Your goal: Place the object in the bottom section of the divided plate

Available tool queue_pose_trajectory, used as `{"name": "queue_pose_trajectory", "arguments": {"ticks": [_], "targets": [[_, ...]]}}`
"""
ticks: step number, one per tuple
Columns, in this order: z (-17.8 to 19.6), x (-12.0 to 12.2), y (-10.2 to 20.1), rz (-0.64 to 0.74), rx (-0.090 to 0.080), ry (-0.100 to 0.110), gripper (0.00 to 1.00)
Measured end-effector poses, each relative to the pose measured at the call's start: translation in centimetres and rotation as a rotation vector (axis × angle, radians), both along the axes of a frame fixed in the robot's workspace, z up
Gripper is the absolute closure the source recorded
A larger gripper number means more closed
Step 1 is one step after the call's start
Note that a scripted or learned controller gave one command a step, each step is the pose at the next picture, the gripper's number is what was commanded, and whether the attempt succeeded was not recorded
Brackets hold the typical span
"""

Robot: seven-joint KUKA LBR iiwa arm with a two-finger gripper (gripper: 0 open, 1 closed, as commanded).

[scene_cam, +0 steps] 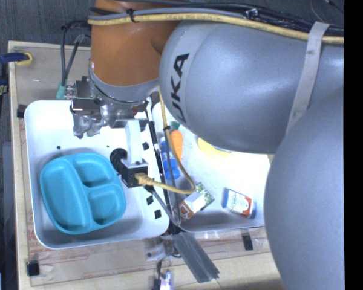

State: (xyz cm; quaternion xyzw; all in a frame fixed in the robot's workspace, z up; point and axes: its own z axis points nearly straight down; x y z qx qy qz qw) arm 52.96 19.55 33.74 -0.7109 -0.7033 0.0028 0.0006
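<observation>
- The gripper [86, 122] hangs over the far-left corner of the left bin [39, 115], under the orange band [124, 47] of the arm. Only its metal body can be seen from above, so I cannot tell whether it is spread or closed, or whether it carries anything.
- Just to the gripper's near right, a black fitting [122, 165] with a yellow cable [169, 188] sits beside the wall between the bins.
- Nearer the camera than the gripper, in the same bin, lies the blue divided plate [78, 192], flat on the bin floor, well below the gripper in the view.
- Farther right of the gripper, past the dividing wall, the right bin [221, 222] holds the loose things: an orange piece [177, 145] and a blue piece [170, 165] next to the wall, a yellow item [213, 147] half under the arm, a small brown-and-green carton [195, 201] and a white-and-red carton [238, 202] near the front rim.
- Which of these is the object to be placed cannot be told; all lie apart from the plate.
- The grey arm [248, 71] covers the far right.
</observation>
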Motion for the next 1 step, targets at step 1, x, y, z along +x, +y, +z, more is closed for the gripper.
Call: {"name": "queue_pose_trajectory", "arguments": {"ticks": [1], "targets": [[1.09,-5.04,2.3,0.038,0.002,-0.002,1.0]]}}
